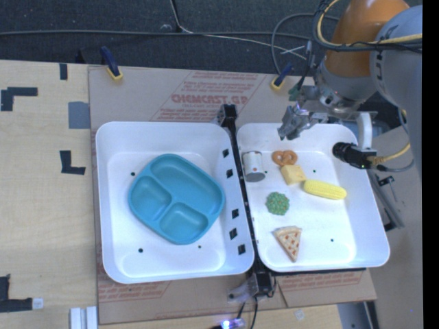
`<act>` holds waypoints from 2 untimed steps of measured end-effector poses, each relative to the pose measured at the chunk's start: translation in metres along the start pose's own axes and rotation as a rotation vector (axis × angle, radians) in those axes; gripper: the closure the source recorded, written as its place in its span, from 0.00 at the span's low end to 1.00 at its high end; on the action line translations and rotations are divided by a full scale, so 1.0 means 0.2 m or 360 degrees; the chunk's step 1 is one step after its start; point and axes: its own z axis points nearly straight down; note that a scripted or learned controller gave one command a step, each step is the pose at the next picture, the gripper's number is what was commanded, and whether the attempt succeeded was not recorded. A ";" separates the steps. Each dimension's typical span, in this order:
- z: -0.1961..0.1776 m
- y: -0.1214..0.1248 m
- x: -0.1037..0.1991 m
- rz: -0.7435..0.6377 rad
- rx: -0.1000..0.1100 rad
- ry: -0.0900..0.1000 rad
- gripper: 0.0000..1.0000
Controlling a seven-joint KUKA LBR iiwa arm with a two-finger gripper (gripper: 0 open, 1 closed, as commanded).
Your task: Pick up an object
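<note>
From the camera view above the bench we see the gripper (291, 130) hanging over the far edge of the right bin (367, 249), its dark fingers pointing down. Whether they are spread or closed we cannot tell at this size, and we see nothing between them.

Everything we could pick lies on the near side of the gripper. Closest, almost straight below it, is a small pretzel (284, 157), and touching the pretzel's near side is a pale yellow cheese-like block (293, 175). Off to one side, against the divider between the bins, lies a small metal can (253, 166) on its side. To the other side and a little nearer us is a yellow corn cob (324, 190). Further away sit a green broccoli floret (277, 203) and, furthest, a pizza slice (289, 242). The left bin (110, 149) holds a blue divided plate (176, 198), well apart from the gripper.

We judge the step to be choosing a target and descending. The pretzel is nearest, but it touches the block, so a finger could land on both. The corn cob stands apart; closing across its narrow width should work better. We should come down vertically and centre first.
</note>
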 end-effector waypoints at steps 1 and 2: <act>0.05 -0.09 0.21 0.0003 0.0004 -0.0001 1.00; 0.06 -0.19 0.41 0.0002 0.0004 -0.0001 1.00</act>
